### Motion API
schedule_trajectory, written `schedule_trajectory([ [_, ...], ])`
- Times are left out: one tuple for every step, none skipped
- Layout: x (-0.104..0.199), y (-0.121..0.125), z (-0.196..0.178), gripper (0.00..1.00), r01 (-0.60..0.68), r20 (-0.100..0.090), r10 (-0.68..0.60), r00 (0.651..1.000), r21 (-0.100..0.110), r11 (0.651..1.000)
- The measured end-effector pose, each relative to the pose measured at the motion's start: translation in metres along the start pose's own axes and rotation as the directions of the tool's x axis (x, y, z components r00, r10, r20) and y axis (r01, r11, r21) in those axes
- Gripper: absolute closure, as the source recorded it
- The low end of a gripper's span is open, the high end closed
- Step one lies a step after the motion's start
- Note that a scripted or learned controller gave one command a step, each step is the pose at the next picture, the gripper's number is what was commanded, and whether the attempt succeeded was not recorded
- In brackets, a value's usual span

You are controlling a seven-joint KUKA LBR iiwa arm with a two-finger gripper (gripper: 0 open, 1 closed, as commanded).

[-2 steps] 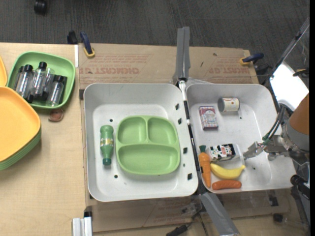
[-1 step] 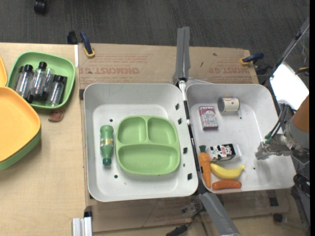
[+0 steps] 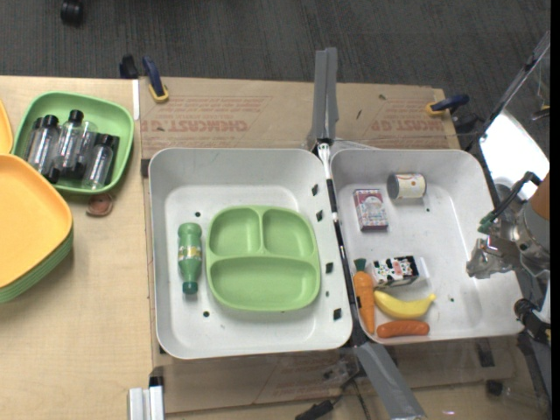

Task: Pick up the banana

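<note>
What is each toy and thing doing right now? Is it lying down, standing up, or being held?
banana: lying in the right bin, not held.
carrot: lying flat beside the banana.
sausage: lying flat below the banana.
green bottle: lying on its side in the left bin.
green plate: right way up.
can: on its side.
pink box: lying flat.
gripper: at the right bin's edge, holding nothing.
</note>
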State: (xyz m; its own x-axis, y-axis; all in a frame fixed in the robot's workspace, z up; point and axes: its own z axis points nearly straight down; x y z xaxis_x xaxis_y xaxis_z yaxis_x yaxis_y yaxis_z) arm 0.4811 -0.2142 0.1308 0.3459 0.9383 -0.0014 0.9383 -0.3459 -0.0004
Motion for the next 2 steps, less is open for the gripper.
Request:
schedule_trajectory([
  [0.001,-0.005,-0.010,1.00,-0.314,0.001,0.314,0.949,0.003,0.949],
  [0.003,-0.005,-0.032,1.00,-0.584,0.002,0.584,0.811,0.003,0.811],
])
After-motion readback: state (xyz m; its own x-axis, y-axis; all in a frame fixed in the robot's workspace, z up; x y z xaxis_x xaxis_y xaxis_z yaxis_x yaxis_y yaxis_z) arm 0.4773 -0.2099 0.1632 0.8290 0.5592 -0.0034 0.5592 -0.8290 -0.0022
